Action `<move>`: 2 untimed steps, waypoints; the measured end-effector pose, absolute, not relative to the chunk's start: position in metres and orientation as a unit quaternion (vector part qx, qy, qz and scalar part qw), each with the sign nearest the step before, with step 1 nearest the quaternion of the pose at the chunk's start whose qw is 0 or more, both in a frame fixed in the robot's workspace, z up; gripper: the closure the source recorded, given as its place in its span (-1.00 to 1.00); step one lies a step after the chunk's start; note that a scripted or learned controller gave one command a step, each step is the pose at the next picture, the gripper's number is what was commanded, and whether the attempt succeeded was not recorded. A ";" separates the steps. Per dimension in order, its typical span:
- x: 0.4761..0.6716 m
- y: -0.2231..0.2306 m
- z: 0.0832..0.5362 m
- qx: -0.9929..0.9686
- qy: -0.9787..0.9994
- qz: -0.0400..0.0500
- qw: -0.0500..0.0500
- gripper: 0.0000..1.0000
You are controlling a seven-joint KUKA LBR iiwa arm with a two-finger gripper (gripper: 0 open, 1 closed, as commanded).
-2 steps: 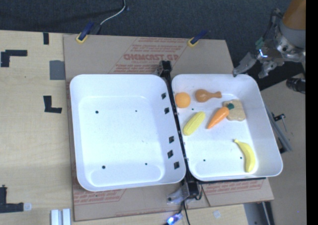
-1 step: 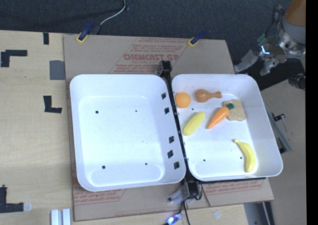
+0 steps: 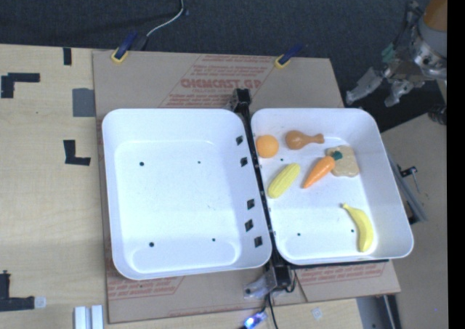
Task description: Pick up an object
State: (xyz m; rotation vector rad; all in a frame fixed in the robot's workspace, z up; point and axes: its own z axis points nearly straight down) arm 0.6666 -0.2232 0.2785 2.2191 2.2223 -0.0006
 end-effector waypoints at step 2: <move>0.656 -0.224 0.349 0.707 0.708 0.001 0.002 -1.00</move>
